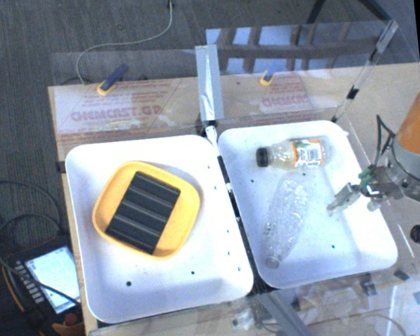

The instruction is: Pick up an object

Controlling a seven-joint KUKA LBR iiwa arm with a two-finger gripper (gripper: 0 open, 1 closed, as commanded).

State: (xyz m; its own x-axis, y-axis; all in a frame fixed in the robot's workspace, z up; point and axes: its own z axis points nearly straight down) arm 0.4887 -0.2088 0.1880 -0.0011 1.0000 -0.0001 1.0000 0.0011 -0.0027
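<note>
The right bin (370, 247) holds two bottles. A small bottle (293, 153) with a black cap and an orange label lies on its side near the far wall. A clear crushed plastic bottle (282, 219) lies slanted across the middle. My gripper (353, 201) hangs over the bin's right side, to the right of the clear bottle and apart from it. Its fingers stand open with nothing between them. In the left bin (104, 296) a yellow dish (182, 219) carries a black ridged block (142, 211).
A clear sheet with two small clips (112, 79) covers the bench behind the bins. Cables and a small screen device (46, 280) lie on the floor at the left. A chair base stands at the top right.
</note>
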